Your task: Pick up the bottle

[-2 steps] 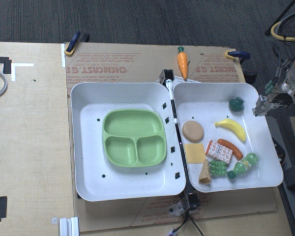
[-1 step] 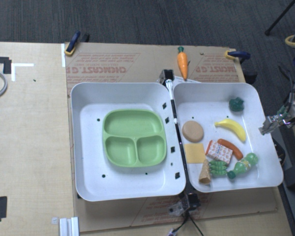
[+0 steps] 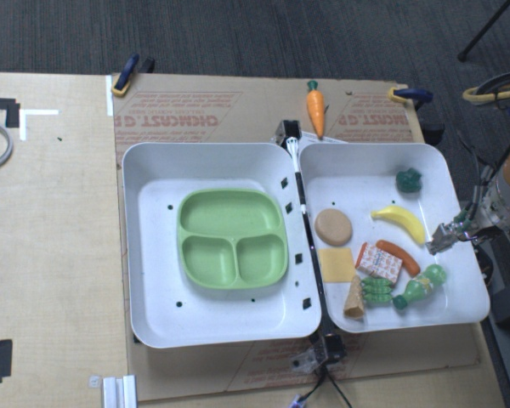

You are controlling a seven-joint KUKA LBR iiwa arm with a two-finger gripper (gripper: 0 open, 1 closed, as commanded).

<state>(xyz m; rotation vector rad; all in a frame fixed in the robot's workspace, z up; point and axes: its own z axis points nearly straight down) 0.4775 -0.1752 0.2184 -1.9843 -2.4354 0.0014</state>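
Bottle: the green bottle (image 3: 421, 286) lies on its side in the near right corner of the right bin (image 3: 461, 195), neck pointing near-left, untouched.
Progress: nothing is lifted yet; the reach, the grasp and the raise all look left to do.
Gripper: the gripper (image 3: 446, 237) sits at the right bin's right wall, just far of the bottle and apart from it; nothing lies between its fingers, and whether they are spread or closed I cannot tell.
Neighbours: green peas (image 3: 376, 291) touch or nearly touch the bottle's neck end; a sausage (image 3: 398, 257) and a red-and-white packet (image 3: 378, 262) lie just far-left of it; a banana (image 3: 400, 222) is further off.
Edges: the bin's near wall and right wall hem the bottle on two sides, so room for fingers there is tight.
Open room: bare bin floor between bottle, banana and right wall gives the clearest way down.
Elsewhere: the left bin (image 3: 144, 253) holds a green divided plate (image 3: 233, 239), well apart.
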